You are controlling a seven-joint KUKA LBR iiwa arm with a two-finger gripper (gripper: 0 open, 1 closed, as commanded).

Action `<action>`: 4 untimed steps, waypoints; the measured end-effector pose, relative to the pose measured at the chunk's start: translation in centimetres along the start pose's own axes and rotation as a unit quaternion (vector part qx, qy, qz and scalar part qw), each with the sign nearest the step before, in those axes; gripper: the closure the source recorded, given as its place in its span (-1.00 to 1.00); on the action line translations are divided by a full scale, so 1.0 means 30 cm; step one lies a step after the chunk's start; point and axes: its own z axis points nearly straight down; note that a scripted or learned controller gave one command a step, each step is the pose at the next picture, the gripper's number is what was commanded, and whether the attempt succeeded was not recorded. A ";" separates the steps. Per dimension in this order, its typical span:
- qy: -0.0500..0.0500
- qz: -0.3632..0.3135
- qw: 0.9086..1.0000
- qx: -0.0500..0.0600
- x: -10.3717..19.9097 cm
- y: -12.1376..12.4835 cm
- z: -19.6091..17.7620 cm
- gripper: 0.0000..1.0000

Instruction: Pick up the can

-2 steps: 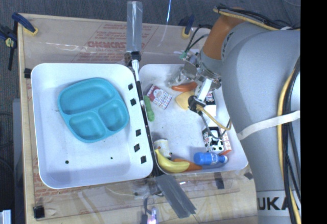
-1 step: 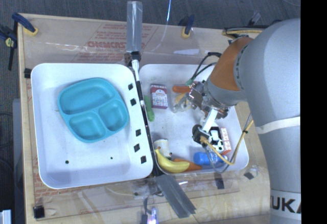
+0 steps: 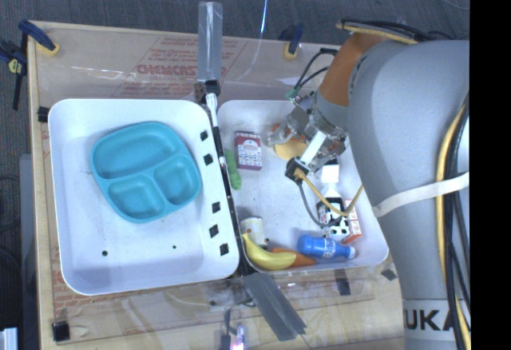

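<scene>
Right bin, upper centre of frame: red can (image 3: 248,150) lies near divider, left of gripper (image 3: 300,168), apart from it. Gripper open or closed: cannot tell. Risks: green item (image 3: 232,169) just beside can fouls grasp; can likely rolls; cable may snag clutter.

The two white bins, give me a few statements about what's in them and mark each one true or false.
1. The blue divided plate lies in the left bin. True.
2. The banana sits in the left bin. False: it lies at the near edge of the right bin.
3. The gripper is over the right bin. True.
4. The blue bottle stands upright. False: it lies on its side.
5. The small red box is on the plate. False: it lies in the right bin.
</scene>
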 end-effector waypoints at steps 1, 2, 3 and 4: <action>-0.002 -0.005 1.000 0.004 0.007 -0.006 -0.021 1.00; 0.000 -0.016 1.000 -0.001 0.072 -0.016 -0.442 1.00; -0.001 -0.003 1.000 0.001 0.156 -0.141 -0.505 1.00; -0.001 0.026 1.000 -0.001 0.298 -0.224 -0.515 1.00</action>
